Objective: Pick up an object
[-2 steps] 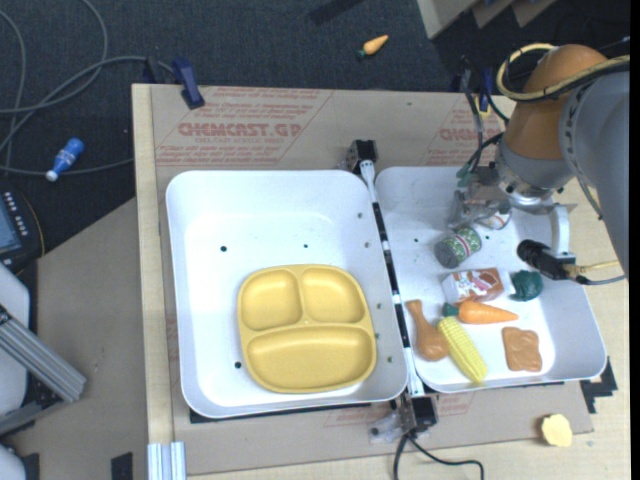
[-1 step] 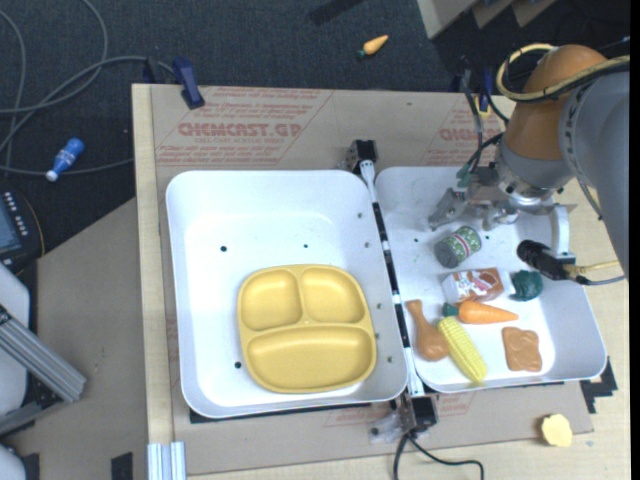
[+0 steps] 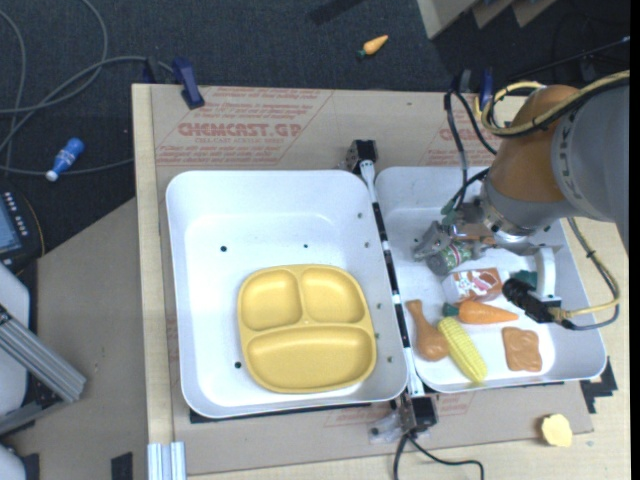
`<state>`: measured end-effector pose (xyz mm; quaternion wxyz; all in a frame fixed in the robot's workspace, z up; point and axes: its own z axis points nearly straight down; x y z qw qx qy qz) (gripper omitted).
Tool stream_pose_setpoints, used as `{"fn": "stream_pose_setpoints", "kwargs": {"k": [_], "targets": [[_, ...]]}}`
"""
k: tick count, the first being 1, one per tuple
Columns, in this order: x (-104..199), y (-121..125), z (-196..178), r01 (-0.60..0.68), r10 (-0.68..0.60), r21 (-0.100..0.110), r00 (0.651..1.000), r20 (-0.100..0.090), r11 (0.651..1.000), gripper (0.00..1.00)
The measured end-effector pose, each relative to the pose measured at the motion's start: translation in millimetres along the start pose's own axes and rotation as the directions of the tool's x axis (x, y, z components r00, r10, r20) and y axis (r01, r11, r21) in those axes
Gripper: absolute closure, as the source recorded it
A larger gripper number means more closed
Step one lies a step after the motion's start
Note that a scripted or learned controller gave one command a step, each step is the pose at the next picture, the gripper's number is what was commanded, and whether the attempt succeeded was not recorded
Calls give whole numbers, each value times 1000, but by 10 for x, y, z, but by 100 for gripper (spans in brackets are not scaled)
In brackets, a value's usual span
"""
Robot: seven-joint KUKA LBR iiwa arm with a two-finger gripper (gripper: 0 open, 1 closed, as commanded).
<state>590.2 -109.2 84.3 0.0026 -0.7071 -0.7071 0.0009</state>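
The gripper hung low in the right bin, seemingly to reach the carrot and corn; its grip I cannot tell.

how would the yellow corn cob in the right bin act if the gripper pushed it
The yellow corn cob looks round and elongated, so it would probably roll sideways. It lies against the tan drumstick-shaped piece, which might shift with it. It looks like a plastic toy, so likely stiff and light.
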Motion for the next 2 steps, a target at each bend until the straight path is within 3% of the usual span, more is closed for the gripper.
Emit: {"fn": "stream_pose_setpoints", "kwargs": {"k": [1, 2], "targets": [[-13, 37, -125, -1, 1, -10, 1000, 2, 1000, 100], [762, -339, -1046, 6, -6, -8, 1000, 1, 1000, 100]]}}
